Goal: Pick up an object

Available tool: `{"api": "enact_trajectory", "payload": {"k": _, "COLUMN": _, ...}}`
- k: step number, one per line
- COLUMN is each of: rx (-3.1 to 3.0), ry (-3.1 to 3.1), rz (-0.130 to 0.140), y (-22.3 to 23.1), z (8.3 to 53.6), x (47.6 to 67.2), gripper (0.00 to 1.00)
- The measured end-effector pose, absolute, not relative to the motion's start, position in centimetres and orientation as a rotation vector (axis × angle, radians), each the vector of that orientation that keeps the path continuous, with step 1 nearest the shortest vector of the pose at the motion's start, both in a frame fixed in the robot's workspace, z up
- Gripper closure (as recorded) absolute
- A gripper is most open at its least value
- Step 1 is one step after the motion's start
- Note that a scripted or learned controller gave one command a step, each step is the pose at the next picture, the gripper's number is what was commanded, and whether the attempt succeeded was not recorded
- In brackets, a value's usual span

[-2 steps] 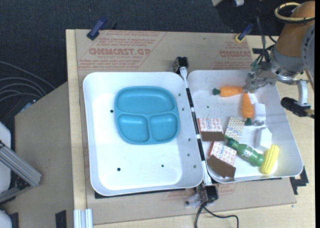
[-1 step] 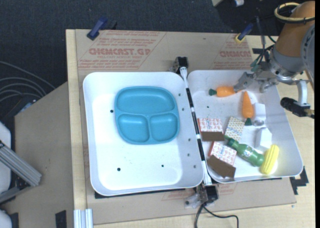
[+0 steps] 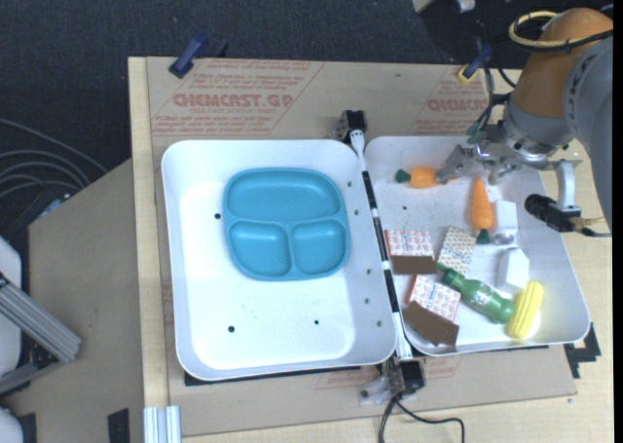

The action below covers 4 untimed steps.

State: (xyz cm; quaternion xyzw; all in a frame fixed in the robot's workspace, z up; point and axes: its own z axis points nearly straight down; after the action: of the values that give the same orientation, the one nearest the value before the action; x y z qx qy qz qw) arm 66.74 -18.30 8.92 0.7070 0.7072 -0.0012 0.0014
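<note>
Your arm (image 3: 560, 71) reaches into the right bin (image 3: 574, 280) at its far edge, and the fingers (image 3: 477, 163) sit low there, splayed apart, with nothing between them. Just left of the fingers lies a small carrot (image 3: 421, 177), close to one fingertip, though you cannot tell whether it touches. Just below the fingers, toward the near side, a bigger carrot (image 3: 480, 203) lies lengthwise, near but not gripped.

Nearer still from the fingers you have the rest of the pile: a white block (image 3: 512, 266), two patterned boxes (image 3: 409, 244) side by side, a third box (image 3: 434, 303) beneath them, a green bottle (image 3: 480, 296) lying tilted, and a corn cob (image 3: 527, 309) touching the bottle's end at the bin's near right corner.

Well to the left of the fingers, the left bin (image 3: 195, 266) holds a blue divided tray (image 3: 286, 221). Both bins rest on the bench (image 3: 243, 91).
</note>
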Motion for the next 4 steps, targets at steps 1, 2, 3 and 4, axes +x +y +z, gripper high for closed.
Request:
{"api": "enact_trajectory", "payload": {"k": 1, "rx": 2.216, "ry": 2.221, "rz": -0.001, "y": -18.2, "z": 9.9, "x": 66.8, "gripper": 1.0}}
{"api": "enact_trajectory", "payload": {"k": 2, "rx": 2.217, "ry": 2.221, "rz": -0.002, "y": -18.2, "z": 9.9, "x": 66.8, "gripper": 0.0}}
{"api": "enact_trajectory", "payload": {"k": 3, "rx": 2.224, "ry": 2.222, "rz": -0.002, "y": -19.0, "z": 8.4, "x": 62.3, "gripper": 0.0}}
{"api": "enact_trajectory", "payload": {"k": 4, "rx": 2.223, "ry": 2.22, "rz": 0.001, "y": -19.0, "z": 9.5, "x": 62.4, "gripper": 1.0}}
